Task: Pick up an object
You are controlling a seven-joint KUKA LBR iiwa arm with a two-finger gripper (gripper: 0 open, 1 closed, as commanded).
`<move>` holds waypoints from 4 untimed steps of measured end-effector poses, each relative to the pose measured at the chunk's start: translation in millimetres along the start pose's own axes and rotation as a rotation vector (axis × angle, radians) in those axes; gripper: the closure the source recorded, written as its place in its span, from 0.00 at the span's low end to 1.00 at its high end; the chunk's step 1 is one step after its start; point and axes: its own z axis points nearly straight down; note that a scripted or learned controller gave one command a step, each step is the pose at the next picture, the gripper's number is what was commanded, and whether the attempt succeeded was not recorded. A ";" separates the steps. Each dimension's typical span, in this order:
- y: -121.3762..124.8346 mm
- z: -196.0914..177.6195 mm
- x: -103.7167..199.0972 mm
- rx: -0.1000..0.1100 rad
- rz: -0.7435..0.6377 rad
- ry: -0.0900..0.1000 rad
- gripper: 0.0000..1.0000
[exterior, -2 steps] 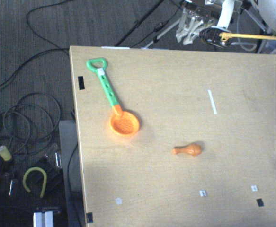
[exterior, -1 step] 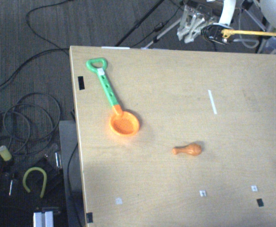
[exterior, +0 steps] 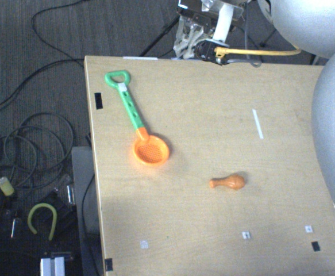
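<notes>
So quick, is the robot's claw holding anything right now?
Gripper: past the far edge of the wooden board, holding nothing. The green-handled orange strainer spoon and the small orange pear-shaped toy lie untouched.

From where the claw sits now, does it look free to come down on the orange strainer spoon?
Probably yes. The spoon lies alone on the bench, with the claw above the far edge and nothing between them.

Two things on the bench top

The green-handled orange plastic strainer spoon (exterior: 138,130) lies on the left; the small orange pear-shaped toy (exterior: 228,182) lies to its right, nearer the front, well apart.
</notes>
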 end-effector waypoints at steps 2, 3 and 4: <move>-0.1 -16.4 1.4 0.005 -0.001 -0.005 1.00; 0.0 -24.6 2.1 0.007 -0.002 -0.007 1.00; 0.0 -32.7 2.7 0.008 -0.002 -0.010 1.00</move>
